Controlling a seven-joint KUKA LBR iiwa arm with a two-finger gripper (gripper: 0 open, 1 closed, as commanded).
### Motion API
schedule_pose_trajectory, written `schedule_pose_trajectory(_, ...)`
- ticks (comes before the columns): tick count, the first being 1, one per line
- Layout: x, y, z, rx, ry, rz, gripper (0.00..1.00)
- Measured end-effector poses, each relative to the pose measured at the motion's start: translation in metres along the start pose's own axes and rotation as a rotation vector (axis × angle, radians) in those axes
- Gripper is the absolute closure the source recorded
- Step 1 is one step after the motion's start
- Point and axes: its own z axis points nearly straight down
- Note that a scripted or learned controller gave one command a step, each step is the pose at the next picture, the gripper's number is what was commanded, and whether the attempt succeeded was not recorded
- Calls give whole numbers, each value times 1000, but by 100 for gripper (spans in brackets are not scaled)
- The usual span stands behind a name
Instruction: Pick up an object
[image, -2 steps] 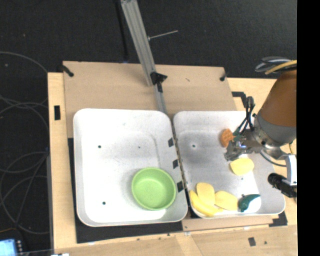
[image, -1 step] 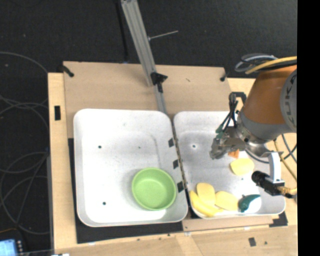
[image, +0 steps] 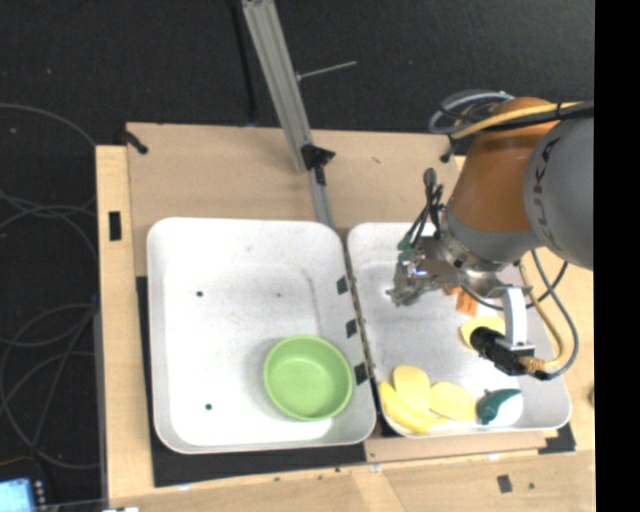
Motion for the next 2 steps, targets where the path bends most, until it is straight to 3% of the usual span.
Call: schedule_pose_trajectory(2, 108, 25, -15, 1, 1, -1, 100)
